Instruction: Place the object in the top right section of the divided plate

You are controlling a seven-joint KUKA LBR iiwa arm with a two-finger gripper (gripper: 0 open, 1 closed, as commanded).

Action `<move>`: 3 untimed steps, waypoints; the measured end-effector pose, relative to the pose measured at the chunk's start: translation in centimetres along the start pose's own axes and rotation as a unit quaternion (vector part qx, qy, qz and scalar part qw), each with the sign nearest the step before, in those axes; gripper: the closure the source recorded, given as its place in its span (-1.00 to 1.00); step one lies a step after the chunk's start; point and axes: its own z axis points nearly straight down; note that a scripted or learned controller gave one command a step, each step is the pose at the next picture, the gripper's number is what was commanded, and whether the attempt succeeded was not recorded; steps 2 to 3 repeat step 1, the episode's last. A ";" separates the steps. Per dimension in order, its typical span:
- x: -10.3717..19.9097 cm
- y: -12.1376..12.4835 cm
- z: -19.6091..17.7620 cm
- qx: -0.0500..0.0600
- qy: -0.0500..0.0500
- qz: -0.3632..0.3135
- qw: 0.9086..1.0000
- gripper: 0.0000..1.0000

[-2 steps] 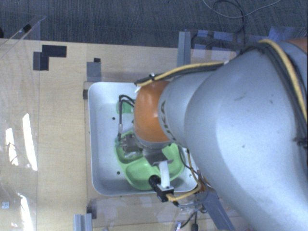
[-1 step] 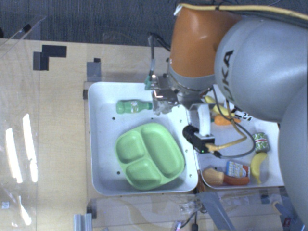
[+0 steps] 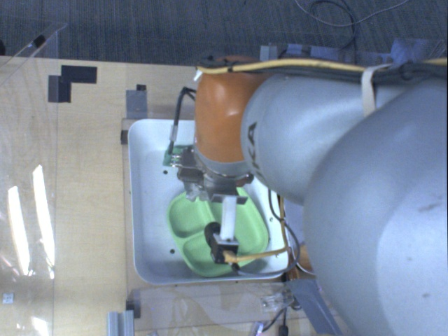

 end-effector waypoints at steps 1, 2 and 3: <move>0.0 0.0 0.0 0.000 0.000 0.000 1.000 -1.00; 0.0 0.0 0.0 0.000 0.000 0.000 1.000 -1.00; 0.0 0.0 0.0 0.000 0.000 0.000 1.000 -1.00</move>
